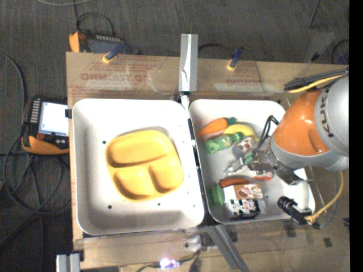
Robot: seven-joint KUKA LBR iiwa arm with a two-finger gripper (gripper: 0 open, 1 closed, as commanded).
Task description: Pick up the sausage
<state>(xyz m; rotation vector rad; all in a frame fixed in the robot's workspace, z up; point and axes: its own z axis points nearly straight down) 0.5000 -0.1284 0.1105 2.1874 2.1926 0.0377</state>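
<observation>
Hanging over the right bin (199,152), the tool (241,166) sits just above the sausage (238,181); whether it is wide or narrow cannot be told from this slant. Sausage: red-orange, lying flat near the bin's front, between a green piece (215,195) and a printed packet (245,200). Carrot (212,127), banana (238,130) and green bottle (218,144) crowd the back. Left bin (85,169) carries a yellow divided tray (145,163). Both bins on the table (125,75).
</observation>
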